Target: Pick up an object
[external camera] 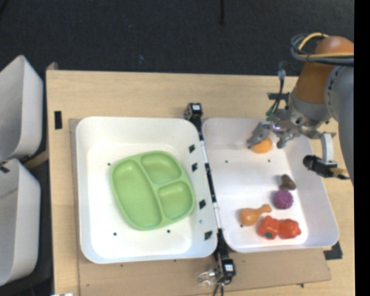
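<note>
— Where is the gripper (266,135) right now?

— Over the far part of the right bin (308,239), reaching in from the right on the grey arm (336,91) with its orange band. Its two fingers stand on either side of a small orange object (261,145) (round, like a little fruit), which sits between the fingertips at the bin's back left area.

— So it has hold of it?

— The fingers are closed in narrow around it, touching it on both sides. Whether it is raised off the bin floor, I cannot tell.

— What else lies in that bin?

— Near the front: an orange pear-shaped piece (254,214), and just beside it a red pepper-like toy (279,228). Behind those, a purple ball (283,198), with a small brown item (287,181) just beyond it. All are well apart from the gripper.

— And the left bin (86,184)?

— It holds a green divided plate (152,190) with three compartments, lying flat and turned at a slant.
</note>
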Controlling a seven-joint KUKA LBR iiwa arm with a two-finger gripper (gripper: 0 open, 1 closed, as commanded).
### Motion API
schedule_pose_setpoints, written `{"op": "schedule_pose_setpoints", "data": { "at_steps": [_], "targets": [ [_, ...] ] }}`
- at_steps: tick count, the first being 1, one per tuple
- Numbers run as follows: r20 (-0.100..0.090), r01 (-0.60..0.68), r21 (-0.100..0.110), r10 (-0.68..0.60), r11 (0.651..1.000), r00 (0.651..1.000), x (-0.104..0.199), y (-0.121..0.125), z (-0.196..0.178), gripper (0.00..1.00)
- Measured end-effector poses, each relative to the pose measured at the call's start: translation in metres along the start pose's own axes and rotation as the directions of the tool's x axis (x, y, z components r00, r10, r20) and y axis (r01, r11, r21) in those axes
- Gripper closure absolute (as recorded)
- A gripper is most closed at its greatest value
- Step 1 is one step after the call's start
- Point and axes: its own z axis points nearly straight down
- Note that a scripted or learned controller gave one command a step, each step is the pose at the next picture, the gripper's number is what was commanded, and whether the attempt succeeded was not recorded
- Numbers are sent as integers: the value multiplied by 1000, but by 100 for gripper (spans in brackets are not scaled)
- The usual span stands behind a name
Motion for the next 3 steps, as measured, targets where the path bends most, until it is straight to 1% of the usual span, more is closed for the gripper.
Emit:
{"op": "schedule_pose_setpoints", "data": {
  "at_steps": [1, 2, 3],
  "targets": [
    [3, 1, -3, -1, 1000, 1000, -2, 1, -16, 100],
    [0, 3, -7, -3, 1000, 1000, 5, -4, -69, 100],
    [0, 1, -7, -1, 1000, 1000, -3, -4, -115, 100]
  ]
}}
